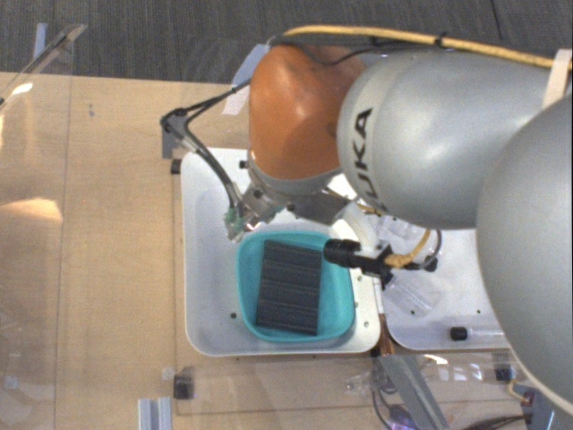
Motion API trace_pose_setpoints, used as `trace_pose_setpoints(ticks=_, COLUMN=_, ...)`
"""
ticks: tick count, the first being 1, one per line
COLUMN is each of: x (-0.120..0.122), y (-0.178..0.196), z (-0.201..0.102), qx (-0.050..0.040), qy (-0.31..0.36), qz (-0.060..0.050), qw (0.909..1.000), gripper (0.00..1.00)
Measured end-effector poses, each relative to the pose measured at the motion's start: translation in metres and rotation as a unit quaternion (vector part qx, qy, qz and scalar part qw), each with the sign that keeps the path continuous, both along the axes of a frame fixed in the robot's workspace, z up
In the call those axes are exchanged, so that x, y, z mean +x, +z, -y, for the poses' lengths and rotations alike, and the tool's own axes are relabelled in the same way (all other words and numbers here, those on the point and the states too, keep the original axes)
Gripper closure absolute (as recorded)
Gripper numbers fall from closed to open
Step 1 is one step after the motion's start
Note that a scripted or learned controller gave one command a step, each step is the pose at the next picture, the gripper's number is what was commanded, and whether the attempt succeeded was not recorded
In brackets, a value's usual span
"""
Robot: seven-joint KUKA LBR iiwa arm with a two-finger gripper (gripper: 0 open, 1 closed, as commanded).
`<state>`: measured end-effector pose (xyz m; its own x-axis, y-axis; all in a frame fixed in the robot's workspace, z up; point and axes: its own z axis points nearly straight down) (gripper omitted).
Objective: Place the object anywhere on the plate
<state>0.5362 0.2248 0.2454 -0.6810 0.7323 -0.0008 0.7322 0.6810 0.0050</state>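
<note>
Dark grey ribbed carpet (179, 16) runs along the far side of the scene, behind a pale wooden bench (89, 240) whose top takes a soft glare at its left edge. A sheet of clear plastic lies over the bench's left part, its edge visible as a faint line. Two shallow white bins sit side by side on the bench: the left bin (201, 267) toward the middle, the right bin (448, 316) touching it along their shared wall.

Inside the left bin, against its near edge, rests a turquoise plate (338, 307) with rounded corners and a raised rim. A dark grey ribbed slab (289, 287), the object, lies flat on the plate, slightly tilted off the plate's sides and well within its rim.

Above the left bin's far edge hangs the grey arm (430, 124) with its orange band (291, 106). The gripper is hidden under the wrist, so how its fingers stand cannot be told. A small black piece (458, 333) lies near the right bin's near edge.
</note>
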Motion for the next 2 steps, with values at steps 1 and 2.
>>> trace_pose_setpoints(ticks=1, x=0.040, y=-0.058, z=0.000, qx=-0.0004, qy=0.043, qz=0.000, qw=0.9991, gripper=1.00)
trace_pose_setpoints(ticks=2, x=0.033, y=0.174, z=0.014, qx=0.0007, qy=0.051, qz=0.005, qw=0.9987, gripper=1.00)
